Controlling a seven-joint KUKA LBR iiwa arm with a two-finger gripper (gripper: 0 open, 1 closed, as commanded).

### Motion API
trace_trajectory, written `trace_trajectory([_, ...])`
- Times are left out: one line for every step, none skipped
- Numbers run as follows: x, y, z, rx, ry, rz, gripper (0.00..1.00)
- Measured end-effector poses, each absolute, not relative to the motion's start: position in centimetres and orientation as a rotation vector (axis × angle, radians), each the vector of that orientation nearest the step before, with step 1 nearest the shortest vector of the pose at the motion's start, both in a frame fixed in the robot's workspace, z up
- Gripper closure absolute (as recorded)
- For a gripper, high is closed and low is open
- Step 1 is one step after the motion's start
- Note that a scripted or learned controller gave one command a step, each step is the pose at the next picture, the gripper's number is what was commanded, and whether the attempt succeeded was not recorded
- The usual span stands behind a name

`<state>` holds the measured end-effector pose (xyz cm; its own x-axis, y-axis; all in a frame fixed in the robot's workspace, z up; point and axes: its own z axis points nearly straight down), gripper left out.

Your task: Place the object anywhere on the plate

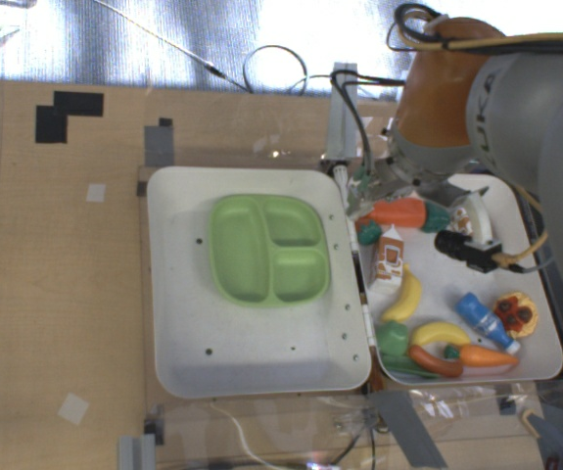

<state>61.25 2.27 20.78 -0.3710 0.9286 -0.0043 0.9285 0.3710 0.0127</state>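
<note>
Now | 1 green plate (269, 250) | 2 bananas (404, 296), 2 carrots (396, 213) | fingers (367, 192) state: can't tell

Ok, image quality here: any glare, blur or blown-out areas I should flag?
Camera view: the strip beyond the bench is blown out, bluish-white; the green plate and left bin are evenly lit and sharp; the arm looms large and soft-edged near the lens, shading the right bin's top.

I see the left white bin (178, 292) and the right white bin (545, 346) side by side on my wooden bench (56, 292). Black squares (66, 114) mark its far left, and a thin cable (276, 67) loops behind the bins.
</note>
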Motion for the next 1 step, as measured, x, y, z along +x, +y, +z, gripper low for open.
trace_trajectory([61.41,2.34,21.94,1.746,2.593,0.018,1.0])
